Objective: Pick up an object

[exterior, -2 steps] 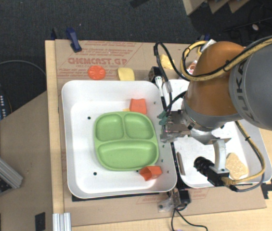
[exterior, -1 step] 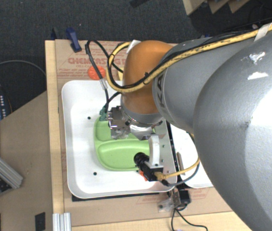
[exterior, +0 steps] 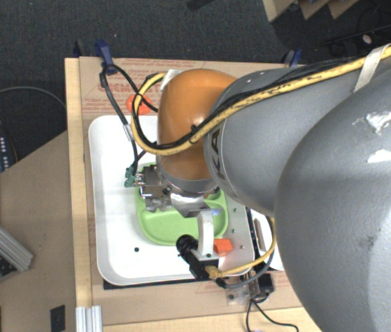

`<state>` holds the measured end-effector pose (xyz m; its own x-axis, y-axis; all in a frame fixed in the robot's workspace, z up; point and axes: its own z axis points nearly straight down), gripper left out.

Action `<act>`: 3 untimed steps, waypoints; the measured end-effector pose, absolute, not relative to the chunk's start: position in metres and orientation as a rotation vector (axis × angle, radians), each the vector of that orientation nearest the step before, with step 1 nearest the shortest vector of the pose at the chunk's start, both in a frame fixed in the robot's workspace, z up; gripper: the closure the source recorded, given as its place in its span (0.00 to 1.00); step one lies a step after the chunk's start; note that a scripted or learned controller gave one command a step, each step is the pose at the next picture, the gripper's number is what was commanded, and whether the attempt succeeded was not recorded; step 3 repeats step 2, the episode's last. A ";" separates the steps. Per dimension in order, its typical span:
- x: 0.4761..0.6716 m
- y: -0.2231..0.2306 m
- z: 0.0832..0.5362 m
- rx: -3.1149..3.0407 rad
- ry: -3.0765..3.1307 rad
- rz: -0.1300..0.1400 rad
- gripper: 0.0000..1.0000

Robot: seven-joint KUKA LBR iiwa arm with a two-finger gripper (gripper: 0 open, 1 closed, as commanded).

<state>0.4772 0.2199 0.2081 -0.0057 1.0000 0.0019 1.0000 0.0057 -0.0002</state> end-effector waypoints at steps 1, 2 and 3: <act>0.486 0.225 0.247 -2.221 -2.224 -0.005 1.00; 0.536 0.208 0.249 -2.225 -2.222 -0.005 1.00; 0.536 0.208 0.249 -2.225 -2.222 -0.005 1.00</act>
